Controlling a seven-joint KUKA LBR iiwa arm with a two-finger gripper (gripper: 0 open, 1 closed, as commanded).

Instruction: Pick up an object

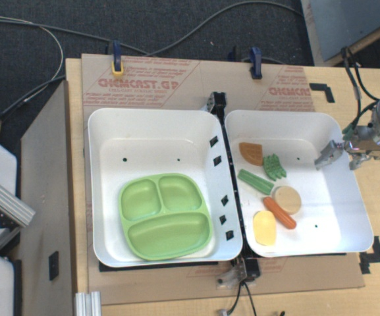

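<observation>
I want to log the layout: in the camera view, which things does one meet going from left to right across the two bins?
Green divided tray → green long piece → round tan piece → gripper.

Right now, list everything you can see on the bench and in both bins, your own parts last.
Divided tray: one, light green, three compartments, in the left bin.
Left bin: one, white, shallow.
Right bin: one, white, shallow, beside the left bin.
Brown wedge: one, orange-brown, near the back of the right bin.
Green leafy piece: one, green, right of the brown wedge.
Green stick: one, green, lying slantwise mid-bin.
Round piece: one, tan and cream, right of the stick's end.
Carrot: one, orange, against the round piece.
Yellow piece: one, pale yellow, front of the right bin.
Clamps: two, blue, one with a yellow tip, on the board's back edge.
Gripper: one, grey metal, at the right bin's right rim.
</observation>
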